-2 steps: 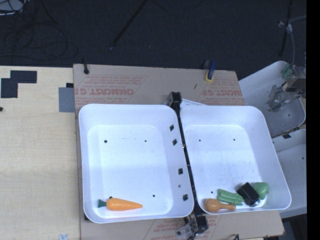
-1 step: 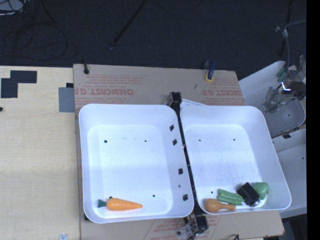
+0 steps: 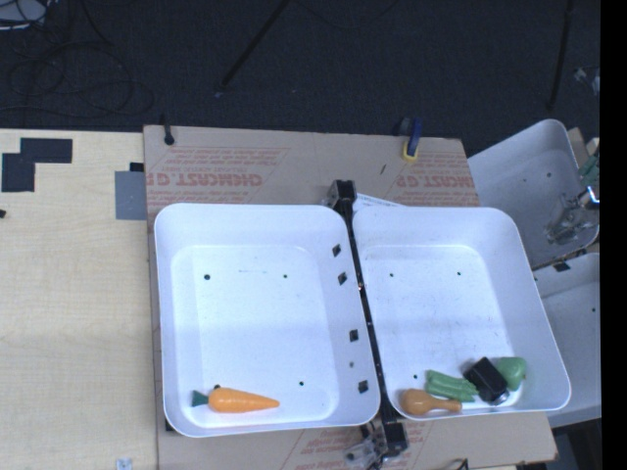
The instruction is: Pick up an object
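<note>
A pale wood bench [image 3: 69, 292] carries a cardboard sheet [image 3: 294, 169] under two white bins. The left bin [image 3: 176, 311] holds a carrot [image 3: 240, 400] at its near edge. The right bin [image 3: 519, 282] holds a green piece [image 3: 451, 385], black block [image 3: 487, 380] and orange gourd [image 3: 429, 403]. Dark floor with cables lies behind. I cannot tell the end effector's state.

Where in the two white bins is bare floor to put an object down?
Left white bin: bare above the orange plastic carrot. Right white bin: bare across its far and middle floor; its near corner is crowded by the green bean pod, black block and tan pear-shaped toy.
</note>
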You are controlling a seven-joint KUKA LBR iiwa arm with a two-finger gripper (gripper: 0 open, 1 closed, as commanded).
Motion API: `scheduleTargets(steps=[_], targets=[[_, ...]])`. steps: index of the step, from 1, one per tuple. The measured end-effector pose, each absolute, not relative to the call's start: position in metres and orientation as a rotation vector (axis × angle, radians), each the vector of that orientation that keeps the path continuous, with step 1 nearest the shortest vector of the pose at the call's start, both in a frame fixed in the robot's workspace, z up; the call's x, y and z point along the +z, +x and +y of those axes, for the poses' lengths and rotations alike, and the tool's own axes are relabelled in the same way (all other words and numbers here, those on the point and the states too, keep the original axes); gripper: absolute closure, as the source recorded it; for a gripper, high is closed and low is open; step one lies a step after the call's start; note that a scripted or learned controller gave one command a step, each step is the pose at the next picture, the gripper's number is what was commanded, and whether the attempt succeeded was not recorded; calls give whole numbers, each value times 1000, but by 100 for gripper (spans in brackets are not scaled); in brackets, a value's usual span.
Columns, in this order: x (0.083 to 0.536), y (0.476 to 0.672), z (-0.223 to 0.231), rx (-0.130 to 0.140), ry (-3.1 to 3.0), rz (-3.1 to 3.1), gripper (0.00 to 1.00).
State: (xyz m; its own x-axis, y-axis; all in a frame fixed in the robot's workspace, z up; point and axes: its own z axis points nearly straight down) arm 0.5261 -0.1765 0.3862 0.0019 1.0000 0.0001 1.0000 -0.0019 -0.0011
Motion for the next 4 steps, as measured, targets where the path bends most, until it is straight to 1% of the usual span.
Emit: scheduleTargets(steps=[1, 2, 3, 4], targets=[[302, 568, -214, 8, -2219, -2215, 100], [426, 537, -181, -7, -2223, -2230, 100], [340, 572, -202, 8, -2217, -2216, 100], [395, 513, -214, 0, -2226, -2220, 100]])
